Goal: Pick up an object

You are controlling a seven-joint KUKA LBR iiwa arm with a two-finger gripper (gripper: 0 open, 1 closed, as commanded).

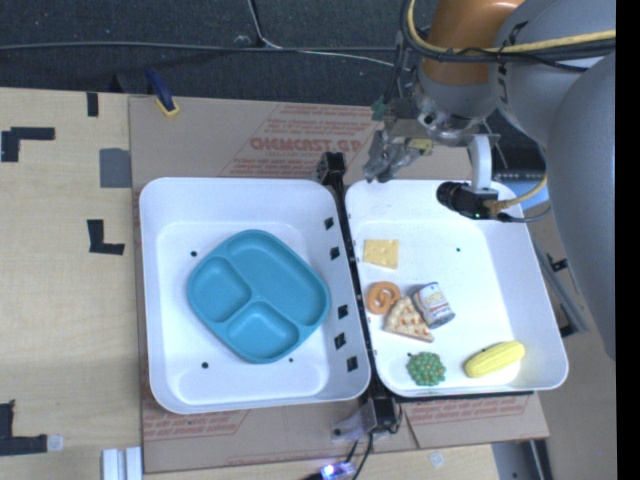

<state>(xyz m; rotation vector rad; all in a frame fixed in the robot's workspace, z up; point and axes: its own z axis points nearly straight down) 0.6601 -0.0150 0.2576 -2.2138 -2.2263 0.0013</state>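
gripper (385, 160) above the far rim of the right bin (520, 268), jaw state cannot be told, nothing seen between them, cheese slice (381, 253), pretzel (381, 297), pizza slice (407, 320), can (434, 304), broccoli (426, 369), corn (494, 359) in the right bin, blue tray (258, 294) in the left bin (170, 228)

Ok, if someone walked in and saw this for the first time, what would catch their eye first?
Probably the blue divided plate, lying alone in the left bin. Next, the cluster of small toy foods in the right bin: a cheese slice, pretzel, pizza slice, small can, green broccoli and yellow corn cob. The arm's orange band looms at the top right, its end effector above the right bin's far edge.
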